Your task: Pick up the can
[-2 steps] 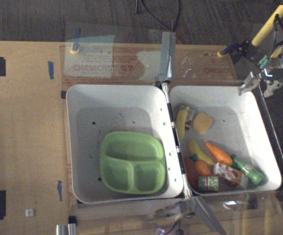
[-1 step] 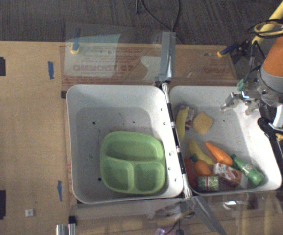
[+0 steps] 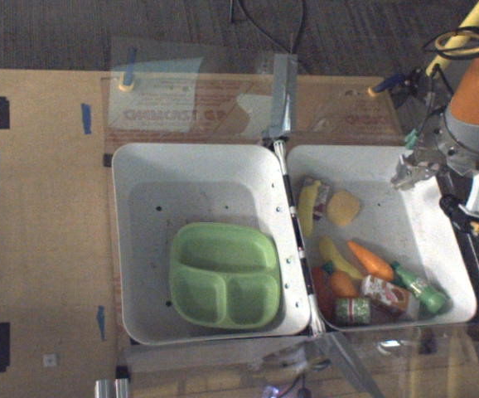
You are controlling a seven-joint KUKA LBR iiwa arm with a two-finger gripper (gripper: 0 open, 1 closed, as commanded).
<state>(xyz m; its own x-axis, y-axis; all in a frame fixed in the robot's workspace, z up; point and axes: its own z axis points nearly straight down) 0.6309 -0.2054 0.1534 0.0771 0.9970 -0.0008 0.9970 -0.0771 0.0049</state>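
The can [image 3: 351, 310] is small, with a red and green label. It lies on its side at the near edge of the right bin [image 3: 426, 222], between a red item and a small red-labelled bottle [image 3: 386, 295]. My gripper [image 3: 408, 172] hangs over the bin's far right part, well away from the can and above the bin floor. Nothing shows in its grasp. The grey arm with its orange band [image 3: 476, 98] comes in from the upper right.
Around the can, the right bin holds a banana [image 3: 307, 208], a yellow lump [image 3: 343, 208], a carrot [image 3: 370, 259], a green bottle [image 3: 419, 288] and an orange piece [image 3: 342, 284]. A green divided plate [image 3: 223, 276] lies in the left bin [image 3: 140, 222]. Cables hang by the arm.
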